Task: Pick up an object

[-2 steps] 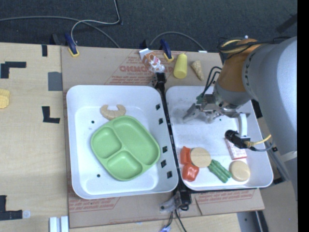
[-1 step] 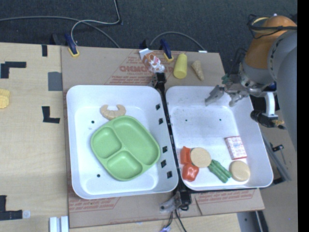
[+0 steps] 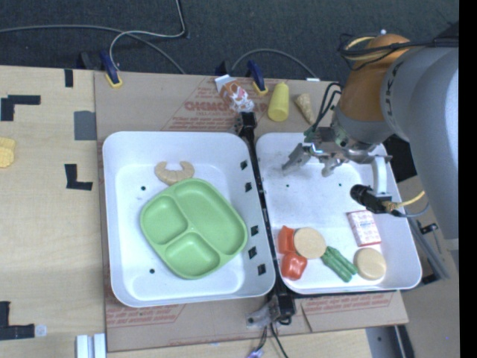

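At far left, a bare stretch of bench (image 3: 45, 222) with black tape marks. In the left bin (image 3: 119, 274), a green divided plate (image 3: 192, 228) lying flat at centre, and a tan crescent-shaped biscuit (image 3: 174, 172) just off the plate's rim at 11 o'clock. Plate probably light, stiff plastic, broad and shallow, awkward for two fingers except at the rim; biscuit small and flat, likely to slip.

Beyond the bins, toward 12 o'clock, a yellow bottle-like toy (image 3: 278, 101) on the cardboard.

In the right bin (image 3: 417, 274), candidates clustered along the 6 o'clock wall: a red pepper-like piece (image 3: 291, 253), touching it a round tan disc (image 3: 310, 242), then a green pod-like piece (image 3: 339, 264), a second tan disc (image 3: 370, 264), and a small pink packet (image 3: 364, 227) toward 4 o'clock. All apparently light plastic play food: stiff, smooth, somewhat slippery. Best hold probably across the green piece's narrow width, or across a disc's diameter; packet thin and flat, hard to get under.

Pincer (image 3: 313, 160) at the bin's 12 o'clock end, fingers spread wide, nothing between them, well apart from the cluster. No object chosen or lifted yet, by the look of it.
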Robot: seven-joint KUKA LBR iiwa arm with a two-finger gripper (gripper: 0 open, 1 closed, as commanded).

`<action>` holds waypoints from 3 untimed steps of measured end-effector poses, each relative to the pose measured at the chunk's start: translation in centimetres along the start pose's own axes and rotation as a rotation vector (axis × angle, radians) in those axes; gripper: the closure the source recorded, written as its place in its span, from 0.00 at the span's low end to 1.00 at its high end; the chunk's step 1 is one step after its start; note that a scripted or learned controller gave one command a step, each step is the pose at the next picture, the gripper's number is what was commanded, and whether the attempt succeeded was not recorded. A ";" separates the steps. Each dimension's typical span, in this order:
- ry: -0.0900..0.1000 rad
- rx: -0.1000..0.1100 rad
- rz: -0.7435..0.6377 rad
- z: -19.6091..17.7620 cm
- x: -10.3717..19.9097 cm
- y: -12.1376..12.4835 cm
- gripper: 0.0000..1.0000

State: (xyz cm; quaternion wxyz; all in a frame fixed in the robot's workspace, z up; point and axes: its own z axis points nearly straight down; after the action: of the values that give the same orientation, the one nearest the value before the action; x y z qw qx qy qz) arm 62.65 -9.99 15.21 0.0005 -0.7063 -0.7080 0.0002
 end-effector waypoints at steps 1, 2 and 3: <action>0.000 -0.001 0.000 -3.2 5.8 -1.3 0.00; 0.000 0.002 0.002 -3.1 4.7 -14.3 0.00; -0.001 0.001 0.002 -0.7 -0.5 -7.9 0.00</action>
State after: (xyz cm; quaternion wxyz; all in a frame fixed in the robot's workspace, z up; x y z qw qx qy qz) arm 54.73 -10.56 15.88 0.0004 -0.7071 -0.7071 0.0007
